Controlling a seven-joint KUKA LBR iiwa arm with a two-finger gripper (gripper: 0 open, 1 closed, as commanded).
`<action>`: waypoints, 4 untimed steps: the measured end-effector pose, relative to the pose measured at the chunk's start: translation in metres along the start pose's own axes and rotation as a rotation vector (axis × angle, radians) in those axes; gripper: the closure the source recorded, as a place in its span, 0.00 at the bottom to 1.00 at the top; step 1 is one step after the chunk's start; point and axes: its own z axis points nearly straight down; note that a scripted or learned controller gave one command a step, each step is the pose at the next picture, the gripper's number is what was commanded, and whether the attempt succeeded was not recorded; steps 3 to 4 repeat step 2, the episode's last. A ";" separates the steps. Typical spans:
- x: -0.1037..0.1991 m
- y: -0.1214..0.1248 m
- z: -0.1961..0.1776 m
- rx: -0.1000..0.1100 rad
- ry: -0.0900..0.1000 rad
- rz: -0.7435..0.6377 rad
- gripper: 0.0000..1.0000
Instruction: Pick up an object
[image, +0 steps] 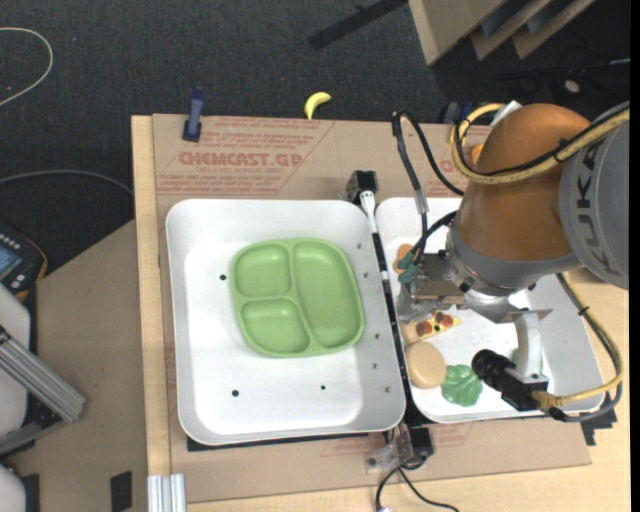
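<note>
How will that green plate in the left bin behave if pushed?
The plate looks like a rigid moulded plastic one, so probably light and stiff. It lies flat on the smooth bin floor, so it likely slides rather than tips.

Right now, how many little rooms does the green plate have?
3. The green plate sits in the left bin: one compartment at its upper left, one at its lower left, and one long compartment down its right side.

Even overhead light — soft shadows, whites slightly glary, mildly grainy.
</note>
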 end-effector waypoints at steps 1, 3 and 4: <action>0.000 -0.001 -0.135 -0.024 -0.001 0.002 1.00; 0.016 -0.001 -0.082 -0.004 -0.002 0.004 1.00; 0.016 -0.001 -0.082 -0.004 -0.002 0.004 1.00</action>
